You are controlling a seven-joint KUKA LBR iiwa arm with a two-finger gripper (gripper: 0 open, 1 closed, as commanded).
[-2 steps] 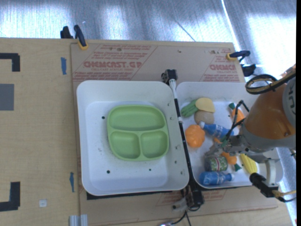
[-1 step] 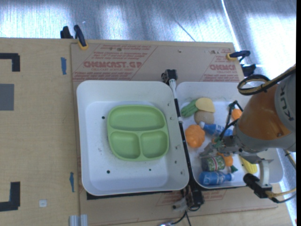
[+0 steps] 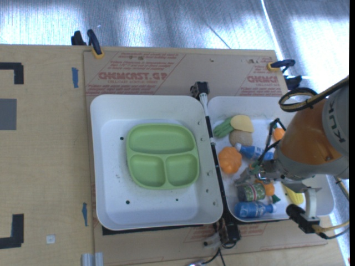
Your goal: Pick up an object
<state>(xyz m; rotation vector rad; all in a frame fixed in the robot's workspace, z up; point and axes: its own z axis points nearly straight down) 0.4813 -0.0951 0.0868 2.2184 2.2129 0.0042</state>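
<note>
1. Clearly, the left bin (image 3: 105, 165) offers nothing to grasp: it holds a green divided tray (image 3: 162, 155) lying flat in its middle, too broad and shallow for a two-finger grip. I would leave it alone.

2. Past the shared wall, the right bin (image 3: 222, 107) holds the candidates, crowded together: a green vegetable piece (image 3: 223, 128) and a yellow-and-tan rounded toy (image 3: 241, 123) at the far side, an orange pumpkin-like toy (image 3: 229, 159) near the wall, a green can (image 3: 252, 192) below it, and a blue bottle (image 3: 254, 209) lying on its side at the near edge.

3. The gripper (image 3: 256, 172) hangs low over the middle of this clutter, just above the can and beside the pumpkin. How wide its fingers stand I cannot tell; the wrist and cables hide them, and nothing is visibly held.

4. To do the pick well, I would commit to one item, most likely the can directly beneath, centre the fingers across its narrow width, and descend straight so neighbours are not shoved aside.

5. The risk is pinching two touching things at once, or nudging the can so that it rolls.
</note>
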